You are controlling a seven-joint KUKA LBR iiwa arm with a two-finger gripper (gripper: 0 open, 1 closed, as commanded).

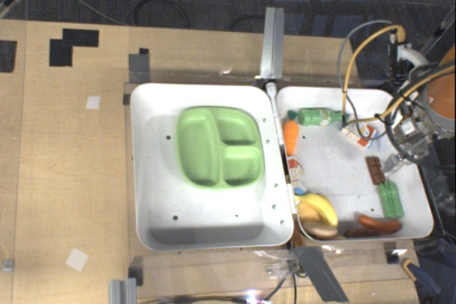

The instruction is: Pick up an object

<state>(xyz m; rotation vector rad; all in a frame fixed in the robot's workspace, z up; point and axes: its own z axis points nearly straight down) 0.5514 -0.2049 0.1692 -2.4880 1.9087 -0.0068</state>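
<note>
The right bin (335,153) holds several objects. A green bottle (318,117) lies on its side at the back, with an orange carrot (291,137) just in front of it. A yellow banana (318,210) sits in the front left corner and a red-brown sausage (377,225) lies along the front wall. A brown chocolate bar (375,169) and a green rectangular block (390,198) lie near the right side. My gripper (396,159) hangs over the bin's right side, just right of the chocolate bar, with nothing visibly held.
A green divided plate (217,146) lies in the left bin (157,210). A small red-and-white packet (293,170) rests by the wall between the bins. Yellow and black cables (356,46) loop above the right bin's back edge, beside a small tag (358,137).
</note>
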